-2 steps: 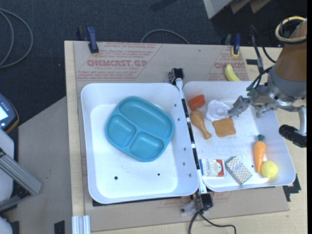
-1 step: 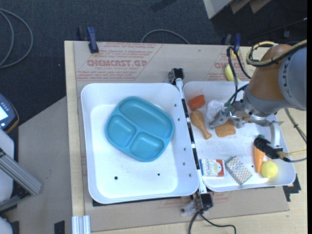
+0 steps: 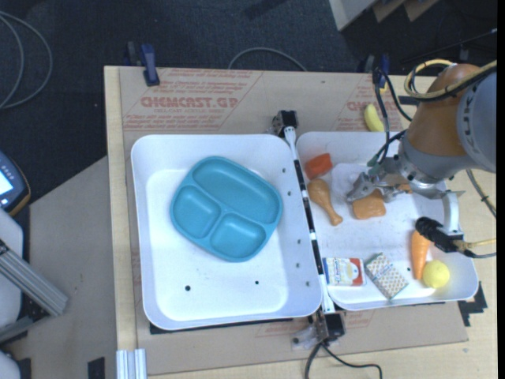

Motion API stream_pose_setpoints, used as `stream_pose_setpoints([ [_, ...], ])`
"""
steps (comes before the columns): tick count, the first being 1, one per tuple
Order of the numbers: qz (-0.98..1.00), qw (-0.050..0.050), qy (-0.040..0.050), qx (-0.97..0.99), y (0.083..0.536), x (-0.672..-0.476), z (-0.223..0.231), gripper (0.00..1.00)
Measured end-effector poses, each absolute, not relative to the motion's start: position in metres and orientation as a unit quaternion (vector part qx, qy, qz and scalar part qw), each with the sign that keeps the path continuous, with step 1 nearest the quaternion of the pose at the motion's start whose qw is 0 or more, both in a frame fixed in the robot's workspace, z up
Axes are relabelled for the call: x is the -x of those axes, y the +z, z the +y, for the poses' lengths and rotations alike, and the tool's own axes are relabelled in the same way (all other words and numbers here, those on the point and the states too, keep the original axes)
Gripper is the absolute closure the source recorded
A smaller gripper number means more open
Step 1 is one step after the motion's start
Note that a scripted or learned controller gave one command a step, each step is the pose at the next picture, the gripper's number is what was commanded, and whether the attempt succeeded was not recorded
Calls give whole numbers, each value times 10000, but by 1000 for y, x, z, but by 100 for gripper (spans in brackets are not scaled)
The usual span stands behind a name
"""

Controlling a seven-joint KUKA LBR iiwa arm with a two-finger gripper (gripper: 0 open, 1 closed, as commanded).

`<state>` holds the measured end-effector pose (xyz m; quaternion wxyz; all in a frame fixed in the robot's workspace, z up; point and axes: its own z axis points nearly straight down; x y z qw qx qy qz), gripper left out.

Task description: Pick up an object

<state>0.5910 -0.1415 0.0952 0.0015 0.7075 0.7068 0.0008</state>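
The pincer [image 3: 369, 186] is reaching into the right bin [image 3: 347, 144] from the three o'clock side, its metal fingers pointing toward nine o'clock and hanging low over the bin floor. Whether it is open or closed, I cannot tell; nothing is visibly sitting between the fingers.

Just below the pincer, at its six o'clock, an orange bun [image 3: 368, 207] is lying on the bin floor, touching or nearly touching the fingers. At the pincer's nine o'clock, a tan drumstick [image 3: 324, 200] is lying at a slant, and at about ten o'clock a red-orange block [image 3: 319, 165] is sitting near the bin's left wall.

Behind the pincer, the grey arm [image 3: 461, 125] with its orange band is filling the bin's upper right. At five o'clock from the pincer, a carrot [image 3: 420, 251] is lying beside a lemon [image 3: 435, 275] near the bin's right wall. Along the bin's lower edge, a small carton [image 3: 343, 272] and a patterned box [image 3: 386, 275] are sitting side by side.

A yellow banana [image 3: 372, 118] is lying on the tabletop [image 3: 197, 101] just beyond the right bin's far rim, at twelve o'clock from the pincer.

Further toward nine o'clock, the left bin [image 3: 158, 275] is holding a blue divided plate [image 3: 226, 208], lying flat near its centre.
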Motion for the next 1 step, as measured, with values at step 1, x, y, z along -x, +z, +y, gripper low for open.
stream_pose_setpoints([
  [1, 7115, 43, 59, -7026, 192, -641, -32, 100],
])
